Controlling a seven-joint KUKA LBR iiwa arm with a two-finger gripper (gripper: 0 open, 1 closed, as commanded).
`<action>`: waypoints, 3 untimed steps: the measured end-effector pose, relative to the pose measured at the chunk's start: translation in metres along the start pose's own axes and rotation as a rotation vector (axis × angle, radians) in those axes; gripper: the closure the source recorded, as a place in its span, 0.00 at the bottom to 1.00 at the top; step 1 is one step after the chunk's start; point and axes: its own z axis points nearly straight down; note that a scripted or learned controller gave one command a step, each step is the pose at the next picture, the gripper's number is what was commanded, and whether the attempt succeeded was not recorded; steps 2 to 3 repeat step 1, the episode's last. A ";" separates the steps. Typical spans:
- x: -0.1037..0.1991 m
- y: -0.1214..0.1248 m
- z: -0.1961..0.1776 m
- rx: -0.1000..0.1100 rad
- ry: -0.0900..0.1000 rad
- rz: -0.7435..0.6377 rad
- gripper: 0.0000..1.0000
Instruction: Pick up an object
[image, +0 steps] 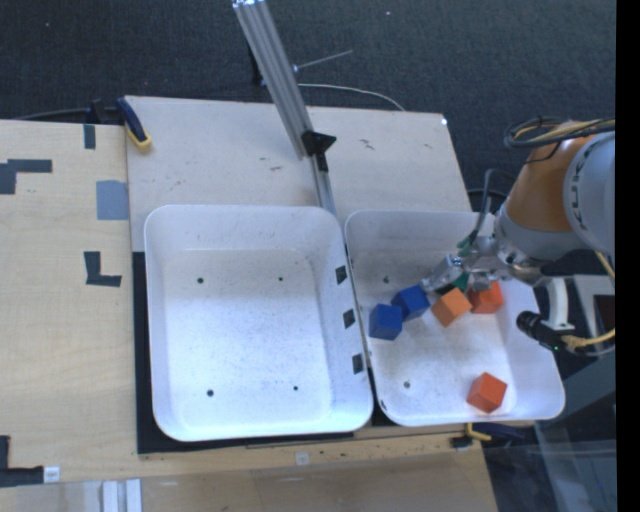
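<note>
Grey arm's two-finger gripper (462, 272) low in right white bin (520, 400) nr far wall, over clustered blocks; grip can't be told. Left white bin (165, 300) beside.

You cannot tell whether the gripper (462, 272) is parted or closed, since its fingertips blur into the cluster at about three o'clock in the right bin (430, 225), and a green piece (468, 245) beside it is too small to name. The orange block (488, 297) there is partly covered by the wrist, and the arm (560, 195) is cut off at the frame's three o'clock edge. The metal pole (280, 80) runs out of view at twelve o'clock.
</note>
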 end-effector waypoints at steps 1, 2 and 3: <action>0.012 -0.013 0.009 0.003 0.000 0.003 0.00; 0.012 -0.013 0.009 0.003 0.000 0.003 0.00; 0.012 -0.013 0.009 0.003 0.000 0.003 0.00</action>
